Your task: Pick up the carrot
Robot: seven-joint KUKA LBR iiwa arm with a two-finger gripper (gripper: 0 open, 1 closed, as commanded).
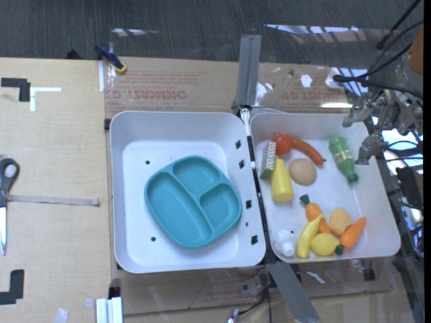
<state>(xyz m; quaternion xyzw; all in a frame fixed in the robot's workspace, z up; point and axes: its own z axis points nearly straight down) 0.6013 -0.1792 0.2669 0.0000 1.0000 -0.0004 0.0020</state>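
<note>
A smooth tapered orange plastic carrot [353, 232] with a green stub lies at the right bin's [387, 200] near right corner, touching a glossy yellow lemon [323, 243]. The metal gripper [369, 130] hangs above that bin's far right rim; whether it is spread, I cannot tell.

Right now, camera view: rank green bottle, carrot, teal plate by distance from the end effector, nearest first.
End effector sits over the right bin's far right edge.
1. Green bottle: just left of it, right bin.
2. Carrot: right bin's near right corner.
3. Teal plate: left bin.
</note>
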